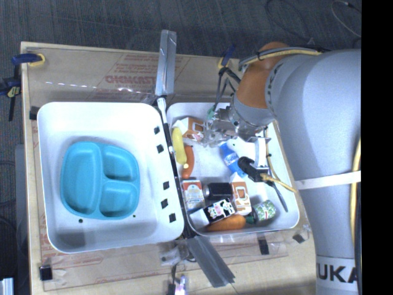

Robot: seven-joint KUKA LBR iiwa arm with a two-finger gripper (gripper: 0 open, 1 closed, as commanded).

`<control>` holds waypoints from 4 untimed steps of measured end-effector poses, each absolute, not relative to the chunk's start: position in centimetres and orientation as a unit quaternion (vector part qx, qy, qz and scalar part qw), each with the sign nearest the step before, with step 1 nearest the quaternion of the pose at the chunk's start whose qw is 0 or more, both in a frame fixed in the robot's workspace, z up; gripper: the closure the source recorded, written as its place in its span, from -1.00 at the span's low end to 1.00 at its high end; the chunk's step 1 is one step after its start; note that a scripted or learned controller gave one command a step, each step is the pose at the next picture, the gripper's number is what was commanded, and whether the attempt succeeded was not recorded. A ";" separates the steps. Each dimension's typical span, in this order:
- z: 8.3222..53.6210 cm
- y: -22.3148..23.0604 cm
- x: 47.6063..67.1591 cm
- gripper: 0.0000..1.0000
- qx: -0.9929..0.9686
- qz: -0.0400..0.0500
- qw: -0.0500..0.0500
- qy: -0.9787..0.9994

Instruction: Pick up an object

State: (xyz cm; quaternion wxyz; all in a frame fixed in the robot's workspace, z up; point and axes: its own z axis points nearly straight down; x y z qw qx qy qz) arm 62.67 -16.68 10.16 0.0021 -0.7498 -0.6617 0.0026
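Observation:
My gripper (213,131) reaches into the back of the right bin (284,165), coming in from the right under the orange wrist band. It hovers by a small orange and white packet (196,129) and just behind a blue bottle (230,157). A yellow banana (178,144) and a reddish sausage (188,162) lie along the bin's left wall. Toward the front lie a small carton (193,195), a flat black item (219,190), a black and white cow-patterned piece (220,211), an orange box (241,199), a carrot (224,223) and a green can (265,211).
The left bin (55,118) holds a blue divided plate (99,179). A metal divider (164,66) runs between the two bins. The arm's large grey body (319,134) covers the bench's right side.

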 end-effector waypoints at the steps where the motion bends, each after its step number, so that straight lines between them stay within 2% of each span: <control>1: 10.1 -16.6 62.7 -1.00 -0.749 0.003 0.002 -0.662; 2: 14.9 -17.8 55.0 -1.00 -0.742 0.001 0.002 -0.670; 3: 9.1 -19.3 58.2 -1.00 -0.775 0.001 0.001 -0.632; 4: 21.7 -20.2 57.4 -1.00 -0.779 0.001 0.001 -0.628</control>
